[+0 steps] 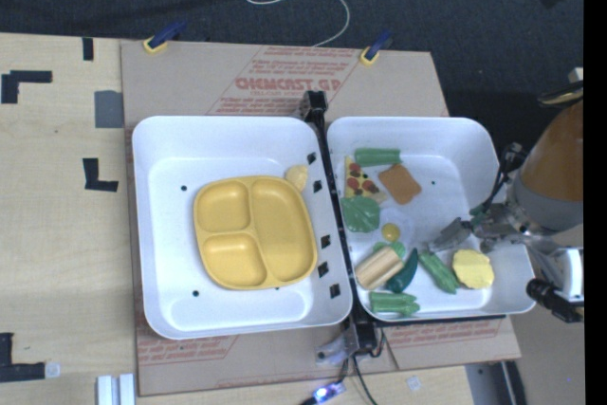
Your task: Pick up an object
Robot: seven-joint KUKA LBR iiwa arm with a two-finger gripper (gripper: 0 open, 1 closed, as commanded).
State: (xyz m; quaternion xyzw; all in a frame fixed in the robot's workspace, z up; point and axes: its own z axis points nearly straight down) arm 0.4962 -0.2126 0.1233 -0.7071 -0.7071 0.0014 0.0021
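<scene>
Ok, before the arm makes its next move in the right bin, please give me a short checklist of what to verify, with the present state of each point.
1. Gripper is over the right bin: ok, it sits low in that bin's right part.
2. A target lies close: ok, the yellow piece and a green pod are just beside it.
3. Something is between the fingers: cannot tell, the view is too blurred there.
4. Target is free of neighbours: not ok, the green pod lies right against the yellow piece.
5. Left bin is ready to receive: ok, the yellow divided plate lies flat in it.
</scene>
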